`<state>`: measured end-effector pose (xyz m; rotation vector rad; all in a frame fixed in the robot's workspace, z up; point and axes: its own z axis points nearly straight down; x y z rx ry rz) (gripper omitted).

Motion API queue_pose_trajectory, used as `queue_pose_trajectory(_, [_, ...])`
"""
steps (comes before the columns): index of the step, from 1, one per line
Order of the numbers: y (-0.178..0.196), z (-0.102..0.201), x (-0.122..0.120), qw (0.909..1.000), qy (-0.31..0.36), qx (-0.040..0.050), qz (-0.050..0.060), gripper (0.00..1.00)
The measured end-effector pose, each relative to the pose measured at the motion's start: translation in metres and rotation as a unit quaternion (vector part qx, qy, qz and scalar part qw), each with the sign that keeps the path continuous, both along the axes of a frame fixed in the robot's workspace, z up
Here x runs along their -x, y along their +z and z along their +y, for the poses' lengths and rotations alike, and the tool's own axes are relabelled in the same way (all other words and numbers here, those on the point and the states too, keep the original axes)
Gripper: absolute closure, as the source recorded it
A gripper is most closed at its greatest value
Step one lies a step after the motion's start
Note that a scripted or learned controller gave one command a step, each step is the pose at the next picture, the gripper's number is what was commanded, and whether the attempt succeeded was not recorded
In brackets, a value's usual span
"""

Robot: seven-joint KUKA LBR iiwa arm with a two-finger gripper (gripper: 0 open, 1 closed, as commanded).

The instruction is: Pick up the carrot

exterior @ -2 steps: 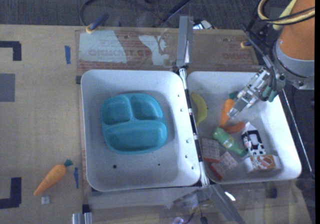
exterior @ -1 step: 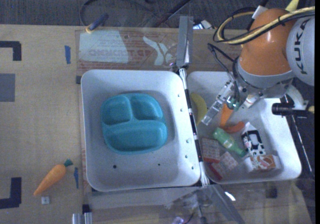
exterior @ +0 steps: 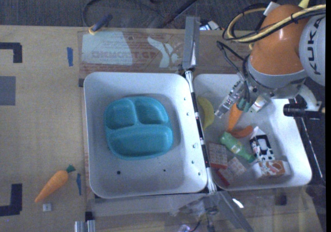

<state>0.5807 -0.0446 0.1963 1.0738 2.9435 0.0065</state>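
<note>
1. We see the gripper (exterior: 242, 106) low over the upper half of the right bin (exterior: 296, 138), its 2 fingers pinched on the leafy top of the carrot (exterior: 235, 118), which hangs tilted beneath them, tip toward the bin floor.
2. The grey arm (exterior: 276, 44), with its orange band, reaches in from the right and covers the right bin's upper right corner.
3. Just left of the carrot, a yellow item (exterior: 207, 112) lies near the wall where the 2 bins meet.
4. Just below the carrot's tip sit a small orange piece (exterior: 244, 131) and a green bottle (exterior: 235, 144), so we find little open floor on that side.
5. The bin's lower half is crowded: a black-and-white carton (exterior: 261, 148), a red-and-white carton (exterior: 272, 168) and flat packets (exterior: 218, 156) lie close together, up to the lower rim.
6. In the left bin (exterior: 98, 174), a blue divided plate (exterior: 138, 126) sits near the middle, with bare white floor all around it to the rim.
7. A spare carrot (exterior: 51, 185) lies on the wooden bench (exterior: 41, 122), outside the left bin's lower left corner and well apart from the gripper.
</note>
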Motion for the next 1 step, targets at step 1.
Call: queue_pose_trajectory(1, [0.0198,-0.0485,0.0665,0.9869,0.161,0.0012,0.004,1.0])
